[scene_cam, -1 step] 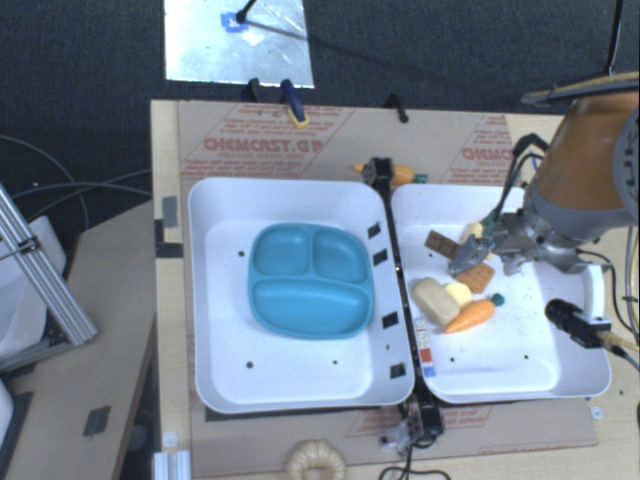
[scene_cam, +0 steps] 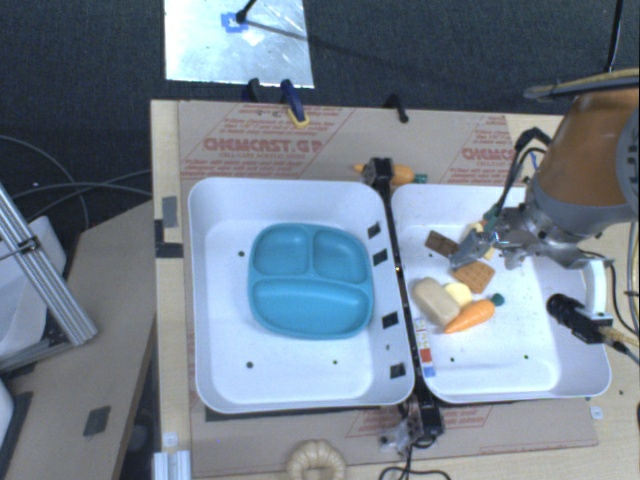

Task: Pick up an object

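My gripper (scene_cam: 468,255) hangs low over the middle of the right bin (scene_cam: 520,373), coming down from the grey and orange arm (scene_cam: 590,168) at the right. Its tip is right above a tan cracker-like piece (scene_cam: 479,276) and just right of a brown rectangular block (scene_cam: 439,241). Below lie a cream bread-like lump (scene_cam: 432,299), a small yellow piece (scene_cam: 458,293) and an orange carrot (scene_cam: 469,315) with a teal end (scene_cam: 497,299). Nothing is visibly lifted off the bin floor.
The left bin (scene_cam: 225,368) holds a blue divided plate (scene_cam: 308,279). A black divider with clips (scene_cam: 398,288) separates the bins. A black fitting (scene_cam: 574,317) sits at the right bin's right side. The right bin's lower half is bare floor.
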You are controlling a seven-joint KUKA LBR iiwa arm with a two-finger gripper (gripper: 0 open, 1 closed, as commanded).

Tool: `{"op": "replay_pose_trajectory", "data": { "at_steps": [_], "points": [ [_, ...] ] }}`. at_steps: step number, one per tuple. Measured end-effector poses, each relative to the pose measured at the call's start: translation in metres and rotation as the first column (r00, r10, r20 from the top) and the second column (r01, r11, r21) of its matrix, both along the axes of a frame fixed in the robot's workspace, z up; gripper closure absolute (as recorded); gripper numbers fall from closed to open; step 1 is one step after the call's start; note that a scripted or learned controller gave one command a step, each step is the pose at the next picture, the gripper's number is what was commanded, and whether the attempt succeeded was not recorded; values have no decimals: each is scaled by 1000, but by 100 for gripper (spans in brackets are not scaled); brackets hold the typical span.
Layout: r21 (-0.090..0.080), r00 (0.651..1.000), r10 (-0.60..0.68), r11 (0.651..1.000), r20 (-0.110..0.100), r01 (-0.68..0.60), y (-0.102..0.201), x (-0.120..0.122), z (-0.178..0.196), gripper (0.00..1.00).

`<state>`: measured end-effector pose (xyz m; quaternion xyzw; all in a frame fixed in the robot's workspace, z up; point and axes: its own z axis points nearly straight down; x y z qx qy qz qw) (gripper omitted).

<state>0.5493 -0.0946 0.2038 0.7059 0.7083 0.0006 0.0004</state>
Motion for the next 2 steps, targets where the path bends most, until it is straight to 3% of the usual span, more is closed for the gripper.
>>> {"op": "replay_pose_trajectory", "data": {
  "at_steps": [2],
  "points": [
    [1, 1000, -2, 1000, -5, 2, 9, -6, -89, 0]
  ]
}}
